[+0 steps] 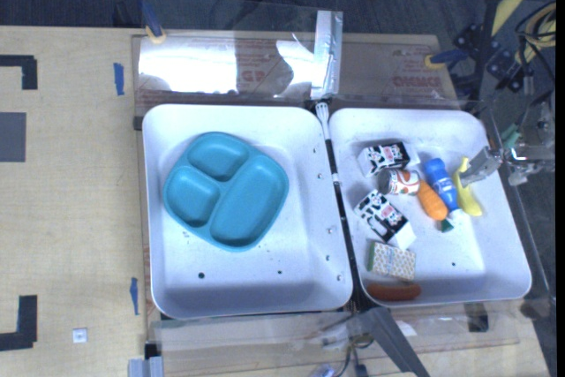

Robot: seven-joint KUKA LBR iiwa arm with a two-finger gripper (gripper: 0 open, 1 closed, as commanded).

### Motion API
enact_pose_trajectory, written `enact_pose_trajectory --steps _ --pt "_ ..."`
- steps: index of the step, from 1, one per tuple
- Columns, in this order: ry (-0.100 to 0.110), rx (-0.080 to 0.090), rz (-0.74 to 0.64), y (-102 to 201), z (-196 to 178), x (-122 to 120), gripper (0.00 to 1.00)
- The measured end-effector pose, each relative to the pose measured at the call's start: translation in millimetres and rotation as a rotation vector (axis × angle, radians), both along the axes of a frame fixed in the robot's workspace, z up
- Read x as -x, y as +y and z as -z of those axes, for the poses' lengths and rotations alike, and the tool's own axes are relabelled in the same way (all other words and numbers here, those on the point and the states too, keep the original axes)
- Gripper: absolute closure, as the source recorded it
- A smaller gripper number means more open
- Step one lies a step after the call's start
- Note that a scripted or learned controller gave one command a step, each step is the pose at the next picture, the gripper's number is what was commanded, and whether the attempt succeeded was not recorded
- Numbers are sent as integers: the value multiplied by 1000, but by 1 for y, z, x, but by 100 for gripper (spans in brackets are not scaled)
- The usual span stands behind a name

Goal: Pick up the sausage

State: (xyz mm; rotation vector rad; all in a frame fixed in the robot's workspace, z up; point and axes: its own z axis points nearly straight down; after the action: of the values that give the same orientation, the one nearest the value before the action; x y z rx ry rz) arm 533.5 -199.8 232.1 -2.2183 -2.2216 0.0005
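The tool (481, 165) hangs at the right bin's (508, 278) right rim, just beside the yellow banana (468, 197); whether it is released or clenched I cannot tell. The arm reaches in low from the right. The sausage (393, 290) lies against that bin's near wall, well apart from the tool.

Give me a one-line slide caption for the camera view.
Sausage lies at the right bin's near edge; the gripper hovers by the banana at the far right.
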Motion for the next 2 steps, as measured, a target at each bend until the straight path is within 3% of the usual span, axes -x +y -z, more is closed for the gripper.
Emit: enact_pose_trajectory --steps 1,2 --pt "-3 1 0 -1 -10 -1 100" --pt "-5 3 -326 -4 -193 36 100"
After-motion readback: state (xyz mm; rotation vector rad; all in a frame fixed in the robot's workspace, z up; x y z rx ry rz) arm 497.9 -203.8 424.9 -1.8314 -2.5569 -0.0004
